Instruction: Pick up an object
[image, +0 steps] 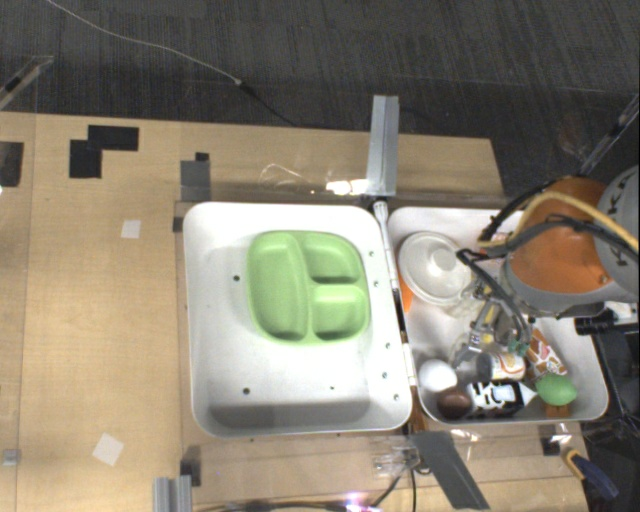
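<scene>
Gripper (487, 335) hangs low in right bin (590, 405), above the clutter; white ball (436, 376) lies just down-left, black-and-white item (497, 395) directly below. Jaw state: cannot tell.

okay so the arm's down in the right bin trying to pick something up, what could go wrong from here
1. Crowding: the gripper sits low among a white ball, a brown ball, a black and white item and a green ball packed in the right bin's near corner. It may close on two things, or nudge them away.
2. The round ones could roll out of a pinch.
3. The clear plastic cup lies close beside the arm's cables, and could be knocked.
</scene>
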